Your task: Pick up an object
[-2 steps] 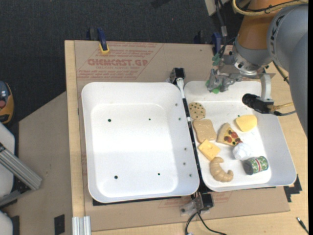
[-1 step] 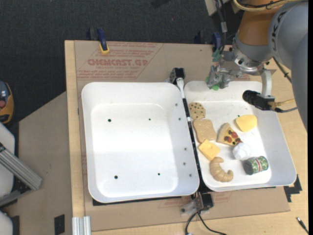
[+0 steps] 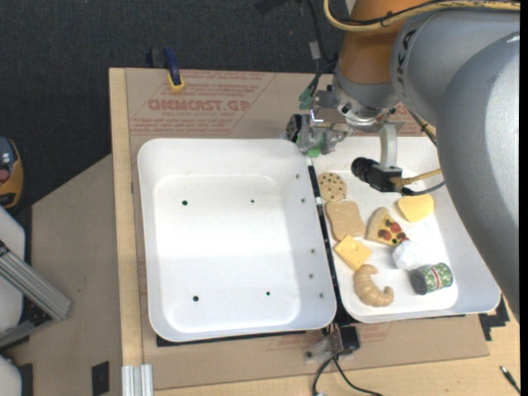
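Toy food clustered in the right bin

Croissant (image 3: 373, 286) lies nearest, beside a dark green can (image 3: 432, 278). Behind them come a yellow cheese wedge (image 3: 353, 252), a pizza slice (image 3: 386, 228), a cracker (image 3: 345, 218), a yellow piece (image 3: 415, 208) and a chocolate-chip cookie (image 3: 332, 186). The left bin (image 3: 157, 163) adjoins the right bin (image 3: 470, 299). Farthest, the gripper (image 3: 314, 135) hangs over the bins' shared rim at the back; whether it holds anything cannot be told.

A bulky grey arm (image 3: 470, 97) is seen — capped by an orange band (image 3: 379, 23), looped by yellow cable (image 3: 342, 2).
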Motion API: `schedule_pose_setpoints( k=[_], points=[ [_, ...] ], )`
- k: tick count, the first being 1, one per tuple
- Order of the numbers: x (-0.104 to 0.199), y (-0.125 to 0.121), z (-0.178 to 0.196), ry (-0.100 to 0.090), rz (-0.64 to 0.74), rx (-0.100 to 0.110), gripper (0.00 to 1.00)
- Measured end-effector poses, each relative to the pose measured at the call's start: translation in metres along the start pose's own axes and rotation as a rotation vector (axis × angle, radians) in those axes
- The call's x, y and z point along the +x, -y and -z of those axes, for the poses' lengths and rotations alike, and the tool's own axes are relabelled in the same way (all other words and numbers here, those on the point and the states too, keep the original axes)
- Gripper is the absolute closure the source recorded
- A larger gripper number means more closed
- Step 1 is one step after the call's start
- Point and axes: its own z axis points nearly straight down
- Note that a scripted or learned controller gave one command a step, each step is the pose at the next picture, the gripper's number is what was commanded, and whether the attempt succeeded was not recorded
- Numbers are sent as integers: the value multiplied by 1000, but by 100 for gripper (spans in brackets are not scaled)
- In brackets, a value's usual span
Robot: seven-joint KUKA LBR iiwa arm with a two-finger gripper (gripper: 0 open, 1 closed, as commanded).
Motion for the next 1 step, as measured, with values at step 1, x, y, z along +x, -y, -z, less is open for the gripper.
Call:
schedule_pose_setpoints(
  k=[1],
  points=[
    [78, -1, -6, 2, -1, -4, 100]
  ],
)
